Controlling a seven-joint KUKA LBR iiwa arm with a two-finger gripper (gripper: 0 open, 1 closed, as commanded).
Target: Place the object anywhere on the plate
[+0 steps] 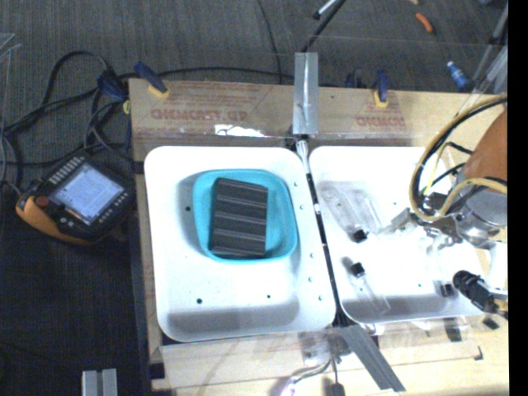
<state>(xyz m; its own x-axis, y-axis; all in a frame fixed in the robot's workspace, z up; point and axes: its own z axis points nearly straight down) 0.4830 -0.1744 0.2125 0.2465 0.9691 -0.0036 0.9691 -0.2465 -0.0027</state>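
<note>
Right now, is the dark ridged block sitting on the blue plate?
Yes, the dark ridged block lies flat in the middle of the blue plate, inside the left white bin.

Arm (487, 188) cut off right; tool (462, 229) blurred

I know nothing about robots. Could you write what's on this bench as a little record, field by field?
left bin: holds a blue plate
on the plate: a dark ridged block, lying flat
right bin: small dark bits and a clear plastic piece
arm: at the right bin's right edge
gripper: over the right bin, fingers unclear
</note>
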